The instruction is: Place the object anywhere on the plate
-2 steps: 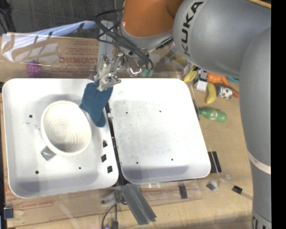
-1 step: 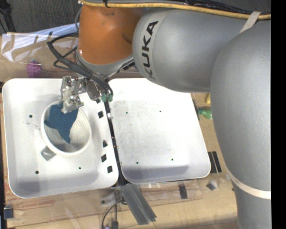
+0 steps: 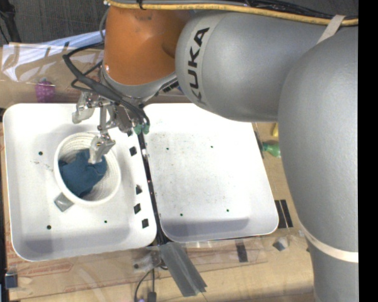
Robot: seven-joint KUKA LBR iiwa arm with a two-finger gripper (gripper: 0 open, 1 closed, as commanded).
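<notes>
A round white plate (image 3: pixel 113 180) lies in the left bin (image 3: pixel 25 225). A dark blue, crumpled soft object (image 3: pixel 82 172) rests on the plate, left of its middle. My gripper (image 3: pixel 98 145) hangs from the orange wrist band over the plate's upper right part, and its lowest metal tip reaches the blue object's top edge. The arm's body hides the gripper's upper part.
A small grey piece (image 3: pixel 63 202) lies at the plate's lower left rim. The right bin (image 3: pixel 208 225) stands beside the left one, its dividing edge carrying black marks. A purple item (image 3: pixel 45 90) and clear plastic lie behind the left bin. A green item (image 3: pixel 271 148) sits right of the bins.
</notes>
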